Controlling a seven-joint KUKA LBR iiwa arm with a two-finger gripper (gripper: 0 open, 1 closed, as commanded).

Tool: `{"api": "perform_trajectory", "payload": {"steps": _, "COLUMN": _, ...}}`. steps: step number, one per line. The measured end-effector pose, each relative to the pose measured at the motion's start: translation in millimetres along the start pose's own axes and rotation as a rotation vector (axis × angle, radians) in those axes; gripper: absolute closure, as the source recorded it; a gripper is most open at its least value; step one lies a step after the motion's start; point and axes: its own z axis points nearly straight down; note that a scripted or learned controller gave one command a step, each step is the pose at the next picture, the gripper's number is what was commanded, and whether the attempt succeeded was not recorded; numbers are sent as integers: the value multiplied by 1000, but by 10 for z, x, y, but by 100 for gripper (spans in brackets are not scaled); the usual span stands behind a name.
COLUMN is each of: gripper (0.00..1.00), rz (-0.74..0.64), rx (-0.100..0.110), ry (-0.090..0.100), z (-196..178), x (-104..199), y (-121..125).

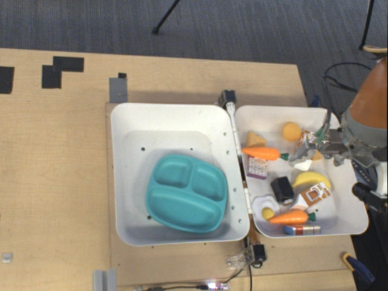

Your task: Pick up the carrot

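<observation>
Evidently the approach step is in hand: the claw (302, 151) hangs low over the right bin (274, 121), near its middle, and nothing can be seen held in it. How far it is open cannot be told, since the metal parts run together at this slant.

Two orange things with green ends are seen in that bin. One carrot (262, 153) lies flat near the bin's left wall, with its green end turned toward the claw and just beside the claw's tip. A second carrot (290, 217) lies by the near wall, well apart from the claw, next to a white cup (264, 206) and above a marker (301, 229).

The first carrot is judged to be the likelier target, being the closer one. It is hemmed in: a yellow wedge (255, 139) lies just behind it and a small purple carton (257, 169) touches or almost touches its near side. A banana (311, 179), a black block (282, 189) and an orange ball (292, 130) lie near as well.

For the next move, the claw would need to be shifted a little to the left, centred over the thick orange part, not the green end, and turned so that it closes across the carrot's width. It should then be lowered and closed only once the carton and wedge are cleared, or one of them may be caught instead. The left bin (121, 162), with its teal plate (188, 193), is not concerned in this step.
</observation>
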Motion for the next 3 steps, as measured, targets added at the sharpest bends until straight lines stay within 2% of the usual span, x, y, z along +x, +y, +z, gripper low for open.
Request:
{"api": "perform_trajectory", "payload": {"steps": 1, "gripper": 0, "rz": 196, "rx": 1, "ry": 1, "z": 516, "x": 429, "y": 711}}
{"api": "perform_trajectory", "payload": {"steps": 2, "gripper": 0, "rz": 229, "rx": -1, "ry": 0, "z": 806, "x": 451, "y": 650}}
{"api": "perform_trajectory", "payload": {"steps": 3, "gripper": 0, "rz": 147, "rx": 1, "ry": 1, "z": 159, "x": 671, "y": -324}}
